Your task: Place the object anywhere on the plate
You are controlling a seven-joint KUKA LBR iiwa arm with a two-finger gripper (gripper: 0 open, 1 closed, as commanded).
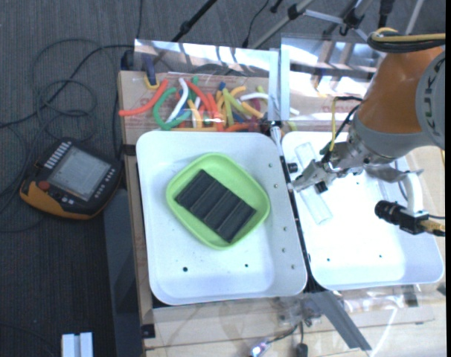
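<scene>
A dark ribbed rectangular slab (pixel 215 205) lies on the lime-green square plate (pixel 182 177) in the left white bin (pixel 210 277) — the grey two-finger gripper (pixel 309 177) hovers over the right white bin (pixel 374 266); its jaw state cannot be told.

bench (pixel 210 322) | two white bins (pixel 210 270) side by side | coloured cables (pixel 203 106) behind

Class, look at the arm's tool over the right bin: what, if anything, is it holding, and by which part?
It cannot be told. The tool hangs over the right bin, too blurred to show anything gripped. The dark slab already lies on the green plate.
</scene>
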